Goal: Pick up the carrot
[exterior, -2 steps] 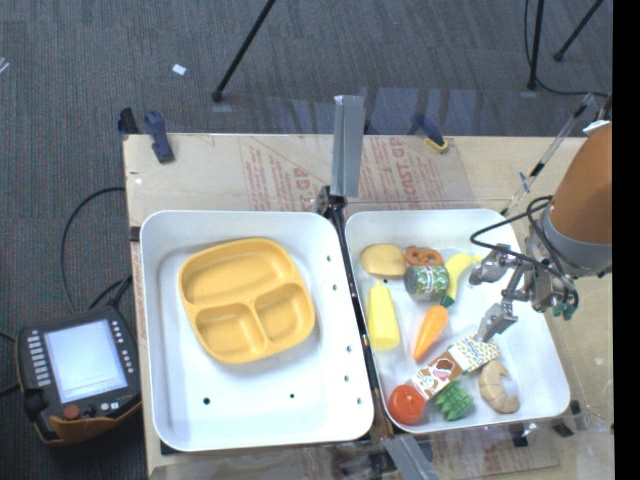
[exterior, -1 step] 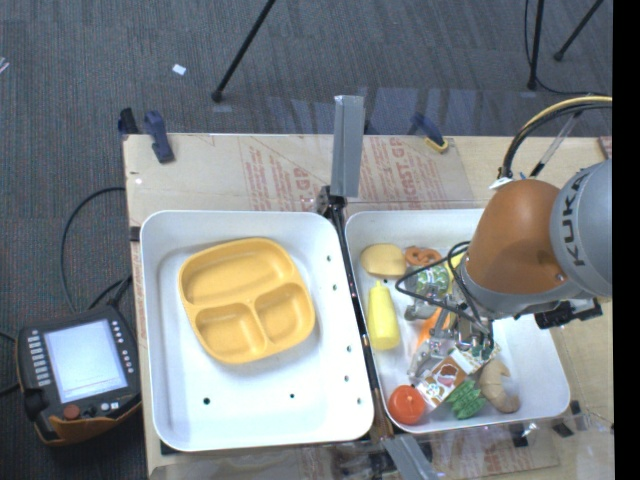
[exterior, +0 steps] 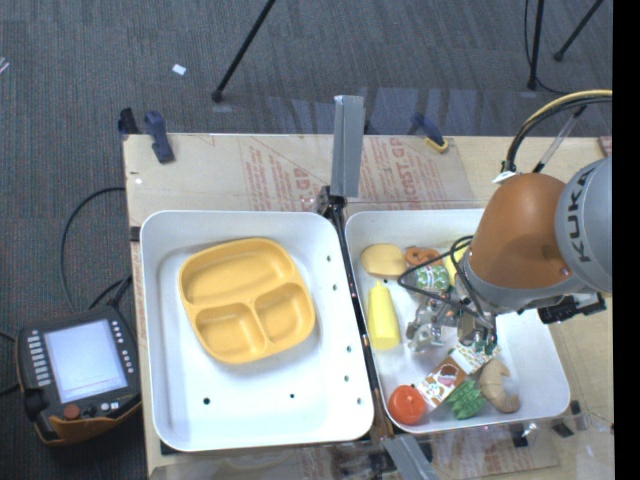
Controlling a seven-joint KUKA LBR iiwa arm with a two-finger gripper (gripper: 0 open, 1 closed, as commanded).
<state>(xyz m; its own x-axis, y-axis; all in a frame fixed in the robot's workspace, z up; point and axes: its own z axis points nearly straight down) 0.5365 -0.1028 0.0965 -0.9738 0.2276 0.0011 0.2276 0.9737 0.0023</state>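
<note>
Orange and small, the carrot (exterior: 416,257) lies in the right bin (exterior: 532,360).

yellow tray (exterior: 247,298) is set in left bin (exterior: 160,368) | corn (exterior: 382,315), tomato (exterior: 407,404), potato (exterior: 497,385) are laid in right bin (exterior: 545,368) | pendant (exterior: 78,370) is seen on floor
</note>
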